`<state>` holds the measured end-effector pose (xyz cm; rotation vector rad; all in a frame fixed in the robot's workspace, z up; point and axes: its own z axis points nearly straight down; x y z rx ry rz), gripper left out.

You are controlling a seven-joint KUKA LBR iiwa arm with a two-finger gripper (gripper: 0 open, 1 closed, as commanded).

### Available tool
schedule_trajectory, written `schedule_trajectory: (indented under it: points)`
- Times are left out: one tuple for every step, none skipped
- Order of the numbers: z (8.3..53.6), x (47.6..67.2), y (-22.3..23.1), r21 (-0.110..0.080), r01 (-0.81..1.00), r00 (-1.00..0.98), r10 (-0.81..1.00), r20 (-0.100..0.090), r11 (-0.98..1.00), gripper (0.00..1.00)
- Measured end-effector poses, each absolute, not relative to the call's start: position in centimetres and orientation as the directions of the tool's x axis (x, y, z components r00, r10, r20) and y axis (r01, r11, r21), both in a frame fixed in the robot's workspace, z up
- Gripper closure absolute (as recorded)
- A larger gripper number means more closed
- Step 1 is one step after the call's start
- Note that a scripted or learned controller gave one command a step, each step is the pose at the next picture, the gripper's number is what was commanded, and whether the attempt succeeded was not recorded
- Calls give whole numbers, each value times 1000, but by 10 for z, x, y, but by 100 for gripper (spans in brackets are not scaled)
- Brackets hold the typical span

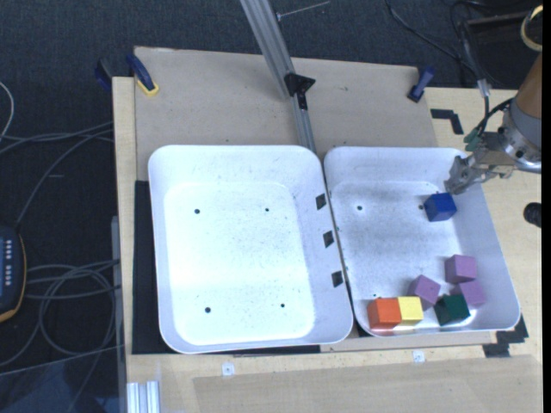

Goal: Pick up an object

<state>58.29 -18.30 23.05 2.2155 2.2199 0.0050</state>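
Two shallow white plastic bins sit side by side on a light wooden bench (215,84). The left bin (168,231) has only little dark dots on its floor. The right bin (370,231) has all the toys in it.

A small blue cube (440,206) lies by itself near the far right side of the right bin. At the near right corner there is a bunch of blocks close together: an orange block (385,311), a yellow block (410,309) touching it, a dark green block (450,310), and three purple blocks (463,268).

The grey robot arm (527,127) comes in from the right. Its metal gripper (459,176) hangs over the far right rim of the right bin, just beside the blue cube and a little farther away than it. It is too small and blurry to tell what the hand is doing, and nothing can be seen inside it.

So the job looks like it has just begun. No toy is lifted; every block rests on the bin floor. The blue cube looks like the one the arm is going for, since it is the closest. What seems to be left is to get down over a block, grab it and lift it up.
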Motion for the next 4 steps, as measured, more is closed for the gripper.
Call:
schedule_trajectory:
  points:
    - [224, 577, -135, -1, 1000, -5, 1000, 3, 5, 100]
    - [236, 575, -85, 0, 1000, -7, 1000, 3, 7, 100]
    - [248, 569, -31, 1, 1000, -8, 1000, 4, 8, 100]
    - [257, 563, 21, 2, 1000, -7, 1000, 3, 7, 100]
